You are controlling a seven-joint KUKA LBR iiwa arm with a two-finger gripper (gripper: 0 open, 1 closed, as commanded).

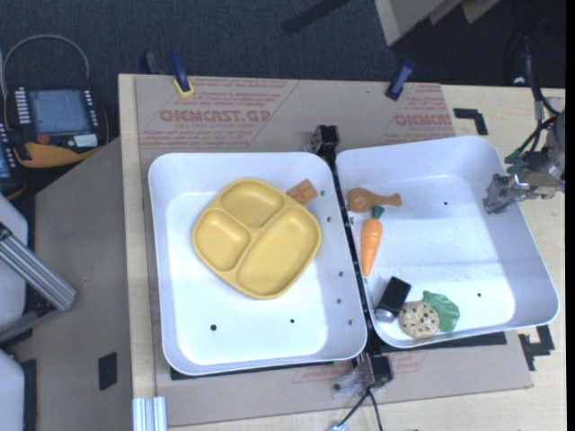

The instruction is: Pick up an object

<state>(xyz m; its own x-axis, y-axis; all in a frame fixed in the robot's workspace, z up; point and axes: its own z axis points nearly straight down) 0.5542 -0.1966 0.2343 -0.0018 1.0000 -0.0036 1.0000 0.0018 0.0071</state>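
The gripper [499, 196] hangs at the right bin's [467, 164] far edge, its jaws' state impossible to tell, well apart from the carrot [371, 243], presumably staged for a reach.

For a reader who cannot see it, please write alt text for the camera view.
Two white bins sit side by side: the left bin holds a yellow divided plate and a small brown piece. The right bin holds a drumstick, carrot, black block, cookie and green leaf. The gripper hovers at its right rim.
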